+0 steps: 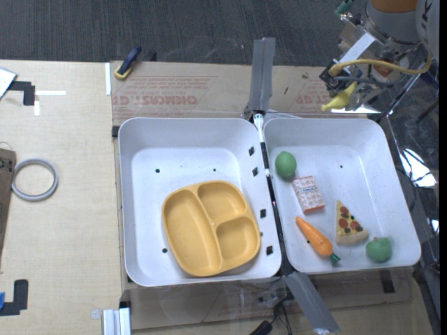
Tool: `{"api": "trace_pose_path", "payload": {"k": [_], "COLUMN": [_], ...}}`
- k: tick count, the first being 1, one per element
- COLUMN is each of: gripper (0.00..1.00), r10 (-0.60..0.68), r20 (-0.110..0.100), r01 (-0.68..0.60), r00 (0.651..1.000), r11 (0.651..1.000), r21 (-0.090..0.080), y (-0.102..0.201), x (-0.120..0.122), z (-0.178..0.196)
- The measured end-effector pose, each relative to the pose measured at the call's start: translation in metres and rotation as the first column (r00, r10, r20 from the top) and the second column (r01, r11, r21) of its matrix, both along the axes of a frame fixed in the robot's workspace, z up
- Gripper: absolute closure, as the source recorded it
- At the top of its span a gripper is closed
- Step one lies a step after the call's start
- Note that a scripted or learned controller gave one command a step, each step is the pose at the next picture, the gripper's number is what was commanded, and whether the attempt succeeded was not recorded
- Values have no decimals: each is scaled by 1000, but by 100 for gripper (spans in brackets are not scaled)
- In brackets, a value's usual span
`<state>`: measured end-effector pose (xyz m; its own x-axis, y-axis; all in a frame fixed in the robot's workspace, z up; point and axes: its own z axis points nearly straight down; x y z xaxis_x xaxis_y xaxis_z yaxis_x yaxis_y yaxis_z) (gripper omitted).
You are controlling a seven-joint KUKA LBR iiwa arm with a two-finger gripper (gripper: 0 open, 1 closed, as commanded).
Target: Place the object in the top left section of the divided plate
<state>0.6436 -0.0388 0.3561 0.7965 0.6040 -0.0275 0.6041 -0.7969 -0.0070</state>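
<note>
Gripper [347,96] hangs at the upper right, above the far rim of the right bin [395,160], with a small yellow object [337,102], curved like a banana, at its tip; the fingers are lost against dark cabling and clutter, so I cannot tell how they are set or whether the yellow piece is truly pinched between them. Above it rises the grey arm [398,16] with its orange band, trailing a yellow cable. Below and to the left of the gripper, inside the right bin, a green round fruit [285,164] lies near the far left corner. Just nearer the camera sits a small white and red carton [308,194], then an orange carrot [314,237] lying at a slant with its green end toward the near rim. To the carrot's right lies a pizza slice [348,224], and a second green piece [378,250] rests near the bin's near right corner. Across the central divide, the left bin [136,187] holds the divided plate [209,227], yellow-orange, turned at a slight angle, with one long section on its left and two smaller ones on its right. Beyond the bins lies brown cardboard [185,93] with a blue and yellow clip [128,62] at its corner. Well to the left on the bench rests a roll of tape [32,179].
</note>
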Motion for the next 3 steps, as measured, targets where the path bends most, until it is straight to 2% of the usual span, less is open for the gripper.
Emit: {"api": "trace_pose_path", "payload": {"k": [3], "gripper": [100], "r10": [12], "r20": [-16], "r01": [-12], "r00": [1000], "r11": [1000], "r21": [-6], "y": [1], "x": [1], "z": [21]}}
